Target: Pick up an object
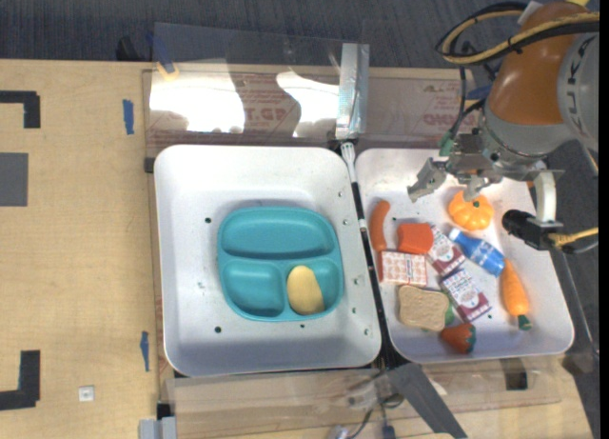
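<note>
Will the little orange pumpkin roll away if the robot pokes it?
The pumpkin looks round and smooth, so it may wobble or slide. It is probably a light toy, easy to nudge. The blue bottle close beside it might stop it rolling far.

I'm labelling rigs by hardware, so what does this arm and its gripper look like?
The arm is grey, with an orange band above the wrist and yellow and black cables looping beside it. The gripper is a small grey metal unit.

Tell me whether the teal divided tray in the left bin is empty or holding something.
Holding something. The teal divided plastic tray has one yellow potato-shaped toy lying in its lower right compartment; the other compartments look bare.
</note>
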Available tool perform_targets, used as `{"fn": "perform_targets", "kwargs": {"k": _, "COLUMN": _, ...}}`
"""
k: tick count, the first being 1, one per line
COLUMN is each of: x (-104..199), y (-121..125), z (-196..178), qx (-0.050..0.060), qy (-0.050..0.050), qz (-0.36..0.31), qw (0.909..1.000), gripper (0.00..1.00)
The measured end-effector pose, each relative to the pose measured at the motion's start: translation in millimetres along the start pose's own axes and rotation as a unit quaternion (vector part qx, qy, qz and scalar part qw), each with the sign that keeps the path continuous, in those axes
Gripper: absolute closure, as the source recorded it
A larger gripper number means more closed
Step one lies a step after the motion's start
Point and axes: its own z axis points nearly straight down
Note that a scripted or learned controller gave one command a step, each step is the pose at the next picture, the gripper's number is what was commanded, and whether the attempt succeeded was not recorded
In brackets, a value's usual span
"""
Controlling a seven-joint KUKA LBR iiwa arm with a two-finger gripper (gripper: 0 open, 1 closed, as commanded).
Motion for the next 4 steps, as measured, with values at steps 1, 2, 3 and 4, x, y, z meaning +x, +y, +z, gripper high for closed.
{"fn": "perform_targets", "kwargs": {"k": 1, "x": -96.0, "y": -45.1, "z": 93.6, "qx": -0.009, "qy": -0.003, "qz": 0.062, "qw": 0.9980, "gripper": 0.00}}
{"fn": "perform_targets", "kwargs": {"k": 2, "x": -111.1, "y": -36.1, "z": 89.9, "qx": -0.002, "qy": 0.004, "qz": 0.093, "qw": 0.9956, "gripper": 0.00}}
{"fn": "perform_targets", "kwargs": {"k": 3, "x": -112.7, "y": -35.1, "z": 79.3, "qx": -0.005, "qy": 0.001, "qz": 0.093, "qw": 0.9956, "gripper": 1.00}}
{"fn": "perform_targets", "kwargs": {"k": 4, "x": -27.5, "y": 14.7, "z": -2.0, "qx": -0.003, "qy": 0.000, "qz": 0.172, "qw": 0.9851, "gripper": 1.00}}
